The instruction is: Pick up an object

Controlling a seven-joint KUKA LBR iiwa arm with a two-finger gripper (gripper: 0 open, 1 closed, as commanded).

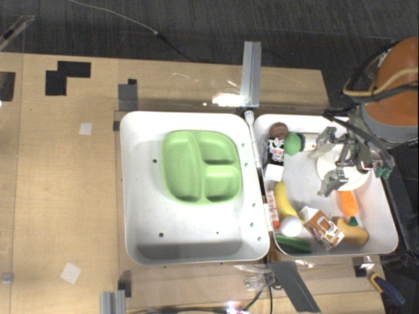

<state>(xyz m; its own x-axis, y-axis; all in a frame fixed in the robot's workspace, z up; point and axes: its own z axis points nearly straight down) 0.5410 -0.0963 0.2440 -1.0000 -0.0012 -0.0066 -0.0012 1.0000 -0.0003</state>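
Note:
My gripper (326, 164) hovers over the upper right part of the right bin (386, 241). Its two fingers are spread open, one finger (322, 142) toward the back and the other lower down. No object sits between them. A white round piece (331, 167) lies under the gripper. A green ball (292, 142) and a black-and-white carton (275, 152) lie just left of the gripper. A yellow banana (283, 200), an orange carrot (349, 203) and a brown box (323, 229) lie nearer the front.
The left bin (141, 234) holds a green divided plate (200, 165). A brown ball (278, 129) sits in the right bin's back left corner. A white egg (291, 227), a dark green cucumber (293, 244) and a tan piece (354, 233) crowd the front.

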